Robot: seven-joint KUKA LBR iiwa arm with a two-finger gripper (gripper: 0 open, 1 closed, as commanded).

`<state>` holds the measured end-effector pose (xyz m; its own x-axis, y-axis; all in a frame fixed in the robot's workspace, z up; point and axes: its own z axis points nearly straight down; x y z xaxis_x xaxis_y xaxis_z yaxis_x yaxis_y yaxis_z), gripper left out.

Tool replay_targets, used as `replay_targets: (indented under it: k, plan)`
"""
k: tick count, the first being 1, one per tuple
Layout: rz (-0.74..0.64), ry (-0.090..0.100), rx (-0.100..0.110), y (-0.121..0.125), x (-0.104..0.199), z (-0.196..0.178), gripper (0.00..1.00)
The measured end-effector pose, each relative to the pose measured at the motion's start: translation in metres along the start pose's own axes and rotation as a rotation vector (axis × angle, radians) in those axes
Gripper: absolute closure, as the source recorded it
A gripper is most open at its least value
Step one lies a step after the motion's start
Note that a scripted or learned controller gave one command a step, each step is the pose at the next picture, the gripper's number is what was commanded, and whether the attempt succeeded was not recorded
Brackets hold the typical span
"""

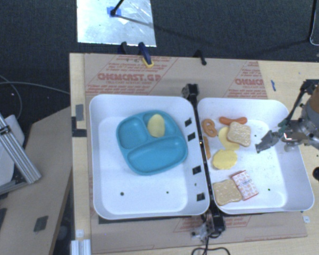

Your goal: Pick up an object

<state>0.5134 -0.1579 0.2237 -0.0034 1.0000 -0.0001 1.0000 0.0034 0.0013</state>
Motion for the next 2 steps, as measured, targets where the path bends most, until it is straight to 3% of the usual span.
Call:
replay_targets:
  k: [1, 2]
  plan:
    - [-0.004, 0.005, 0.007, 0.023, 0.048, 0.121, 0.00]
    - [0.001, 0.000, -0.002, 0.025, 0.044, 0.105, 1.00]
